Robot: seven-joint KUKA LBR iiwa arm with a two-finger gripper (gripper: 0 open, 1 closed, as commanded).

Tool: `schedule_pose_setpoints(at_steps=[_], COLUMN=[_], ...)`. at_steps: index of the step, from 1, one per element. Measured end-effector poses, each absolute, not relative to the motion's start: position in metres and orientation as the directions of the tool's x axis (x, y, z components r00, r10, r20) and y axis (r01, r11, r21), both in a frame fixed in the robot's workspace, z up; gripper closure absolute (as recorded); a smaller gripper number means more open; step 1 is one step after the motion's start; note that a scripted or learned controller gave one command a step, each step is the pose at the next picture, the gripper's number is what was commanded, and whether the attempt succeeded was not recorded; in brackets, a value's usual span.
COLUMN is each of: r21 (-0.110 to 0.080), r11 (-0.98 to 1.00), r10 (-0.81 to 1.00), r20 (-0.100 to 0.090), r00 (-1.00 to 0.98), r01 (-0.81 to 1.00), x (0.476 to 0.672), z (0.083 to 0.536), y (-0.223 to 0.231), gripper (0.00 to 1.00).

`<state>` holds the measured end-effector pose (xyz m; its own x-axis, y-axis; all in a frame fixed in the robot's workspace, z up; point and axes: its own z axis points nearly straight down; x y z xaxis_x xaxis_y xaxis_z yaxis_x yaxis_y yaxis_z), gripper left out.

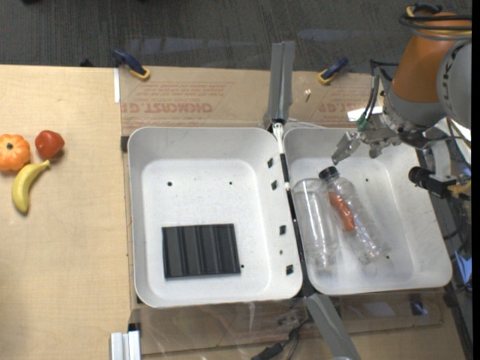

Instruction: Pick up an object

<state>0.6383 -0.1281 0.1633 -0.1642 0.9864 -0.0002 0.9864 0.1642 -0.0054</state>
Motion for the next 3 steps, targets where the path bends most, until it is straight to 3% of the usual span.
schedule_pose_setpoints(at_steps=[1,2,3], r21=[-0.001,-0.003,-0.003], r11=[0.208,0.210,0.222], r10=[0.978,0.978,0.975], r20=[-0.010,-0.002,0.000], r00=[-0.208,-0.210,-0.222], r01=[0.978,0.978,0.975], x=[0.588,0.589,0.651], z=[0.091,0.097,0.189], y=[-0.118,-0.114,-0.036], gripper=[0.00,1.00,1.00])
